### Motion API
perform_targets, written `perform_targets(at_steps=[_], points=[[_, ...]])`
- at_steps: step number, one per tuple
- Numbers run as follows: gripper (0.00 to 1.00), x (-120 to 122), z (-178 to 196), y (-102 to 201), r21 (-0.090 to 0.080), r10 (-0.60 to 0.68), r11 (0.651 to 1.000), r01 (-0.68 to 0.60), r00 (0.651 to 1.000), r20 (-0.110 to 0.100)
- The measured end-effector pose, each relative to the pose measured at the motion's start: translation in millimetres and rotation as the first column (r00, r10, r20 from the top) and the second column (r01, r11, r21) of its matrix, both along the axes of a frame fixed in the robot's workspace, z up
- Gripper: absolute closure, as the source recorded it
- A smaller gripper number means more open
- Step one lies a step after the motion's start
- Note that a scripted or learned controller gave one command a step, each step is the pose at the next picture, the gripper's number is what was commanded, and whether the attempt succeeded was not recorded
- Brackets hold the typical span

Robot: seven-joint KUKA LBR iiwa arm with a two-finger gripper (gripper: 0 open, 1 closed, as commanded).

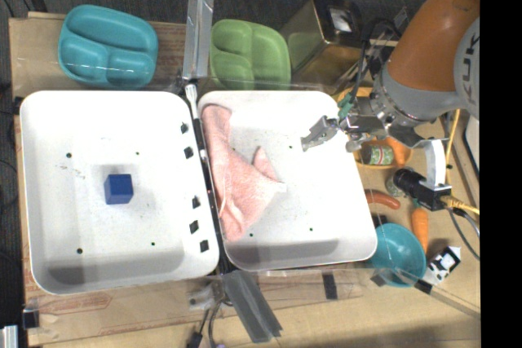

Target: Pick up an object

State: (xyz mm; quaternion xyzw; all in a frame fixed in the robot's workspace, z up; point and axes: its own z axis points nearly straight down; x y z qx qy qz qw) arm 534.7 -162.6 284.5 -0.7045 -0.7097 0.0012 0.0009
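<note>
While the hand (320,131) hovers over the right bin (342,200), grip unreadable, the limp pink cloth (236,175) may slip; thin folds.

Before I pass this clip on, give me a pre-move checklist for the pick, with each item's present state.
1. Target in view: pink cloth lies crumpled along the left side of the right bin. Ok.
2. Second candidate: blue cube sits alone in the left bin. Ok.
3. Gripper over the right bin's upper right part, apart from the cloth. Ok.
4. Nothing seen between the fingers. Ok.
5. Gripper height above the bin floor: cannot tell.
</note>
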Motion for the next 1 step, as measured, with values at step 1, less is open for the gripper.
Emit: perform_targets(at_steps=[1], points=[[0.0, 30.8, -163.3, 36.1, 0.001, 0.076, 0.997, -0.076, 0.997, -0.002]])
